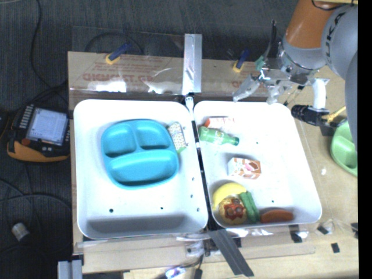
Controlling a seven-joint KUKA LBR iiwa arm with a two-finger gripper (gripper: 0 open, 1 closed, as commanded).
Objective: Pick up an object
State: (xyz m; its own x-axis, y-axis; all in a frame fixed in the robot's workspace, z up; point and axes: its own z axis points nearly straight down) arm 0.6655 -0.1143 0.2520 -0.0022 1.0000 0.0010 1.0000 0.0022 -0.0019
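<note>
**Tech:** What lies nearest your claw?

**Arm:** My two-finger grey gripper (263, 90) hangs over the far rim of the right shallow white bin (305, 173), fingers spread apart, nothing between them. Just below and to its left lie a small white-and-red packet (217, 121) and a green plastic bottle (217, 136), on its side.

**Tech:** And farther off?

**Arm:** A white carton with red print (244, 167) sits mid-bin, well apart from me. Beyond it, piled in the near corner: a yellow round fruit (228, 190), a red toy (233, 210), a green stick (250, 205), a red sausage shape (276, 215). Farthest left, a blue divided plastic tray (139, 153) fills the other bin.

**Tech:** Your pick?

**Arm:** Likely the bottle; it lies clear, giving my fingers room.
</note>
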